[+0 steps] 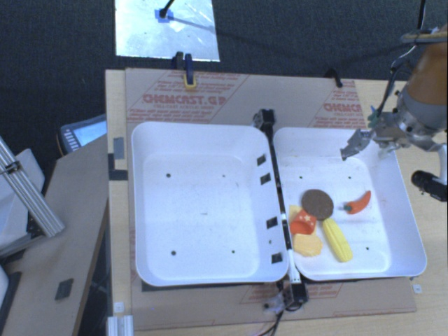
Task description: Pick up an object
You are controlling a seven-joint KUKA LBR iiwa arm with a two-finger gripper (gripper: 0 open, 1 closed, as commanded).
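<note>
In the right bin (392, 187), a cluster of objects is seen toward the near left corner. Nearest lie a pale yellow piece (308, 244) and a yellow corn cob (337, 239), side by side. Just behind them a red piece (303, 222) is found touching a brown disc (318, 203), and an orange-red pepper (359, 202) lies at three o'clock from the disc. Farther back, the gripper (358, 144) is held above the bin's far edge, at about one o'clock from the disc and well apart from every object. Whether it is spread or pressed together cannot be told; nothing is seen between its fingers.
</note>
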